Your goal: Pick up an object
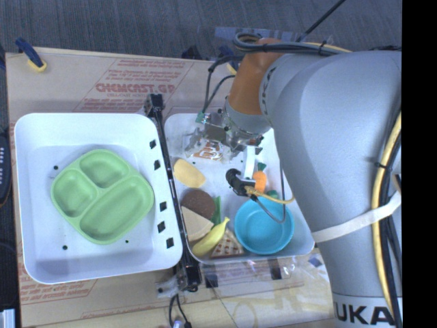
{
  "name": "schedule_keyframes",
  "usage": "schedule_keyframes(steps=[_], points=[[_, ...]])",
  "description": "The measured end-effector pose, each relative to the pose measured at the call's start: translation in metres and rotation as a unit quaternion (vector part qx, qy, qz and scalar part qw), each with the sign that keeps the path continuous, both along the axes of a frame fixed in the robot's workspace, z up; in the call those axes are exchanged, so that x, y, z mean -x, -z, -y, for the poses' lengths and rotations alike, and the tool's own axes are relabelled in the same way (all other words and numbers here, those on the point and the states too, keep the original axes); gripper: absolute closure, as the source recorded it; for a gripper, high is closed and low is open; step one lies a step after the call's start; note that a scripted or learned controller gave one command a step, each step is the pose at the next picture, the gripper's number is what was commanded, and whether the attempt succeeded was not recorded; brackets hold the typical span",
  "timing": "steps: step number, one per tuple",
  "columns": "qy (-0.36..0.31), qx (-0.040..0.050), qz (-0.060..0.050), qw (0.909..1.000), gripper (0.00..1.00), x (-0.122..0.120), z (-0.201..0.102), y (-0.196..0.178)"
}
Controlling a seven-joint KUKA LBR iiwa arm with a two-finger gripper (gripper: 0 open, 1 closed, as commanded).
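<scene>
Well, in the camera view the hand (pixel 213 142) hung low over the far end of the right bin (pixel 287 241). I could not tell how the hand was set, because the big grey arm (pixel 341 156) covered a lot of it.

No one thing was named to pick up, so any toy in the right bin would do. A pale yellow piece (pixel 189 173) lay just beside the hand, near the bin's left wall. A brown round piece (pixel 197 202) and a banana (pixel 211 237) lay closer to the camera. A blue bowl (pixel 263 227) sat in the near right corner, and a small orange thing (pixel 259 181) lay just past it.

I think a few things could have gone wrong. The toys were packed close, so the hand might have bumped one while going for another. The round ones might have rolled or slipped out. The hand was near the bin's wall too, and it might have knocked that.

The left bin (pixel 27 203) held a green tray (pixel 102 195) with three parts. Both bins sat on a brown worktop (pixel 82 74) with red print on it. A blue and yellow clamp (pixel 31 55) was at its far left corner. Dark grey floor (pixel 136 9) lay beyond.
</scene>
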State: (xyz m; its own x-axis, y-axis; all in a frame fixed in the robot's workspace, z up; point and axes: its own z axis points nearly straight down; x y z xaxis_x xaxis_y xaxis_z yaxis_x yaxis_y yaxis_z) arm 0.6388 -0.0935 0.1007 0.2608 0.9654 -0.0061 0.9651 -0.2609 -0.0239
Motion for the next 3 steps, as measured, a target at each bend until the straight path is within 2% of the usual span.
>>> schedule_keyframes(steps=[1,2,3], points=[[-0.003,-0.0009,-0.003,1.0,1.0,0.0,0.0,-0.01],[-0.003,-0.0008,-0.004,1.0,0.0,0.0,0.0,-0.009],[-0.068,-0.0017,0.007,0.9976,0.0,0.01,-0.004,0.009]])
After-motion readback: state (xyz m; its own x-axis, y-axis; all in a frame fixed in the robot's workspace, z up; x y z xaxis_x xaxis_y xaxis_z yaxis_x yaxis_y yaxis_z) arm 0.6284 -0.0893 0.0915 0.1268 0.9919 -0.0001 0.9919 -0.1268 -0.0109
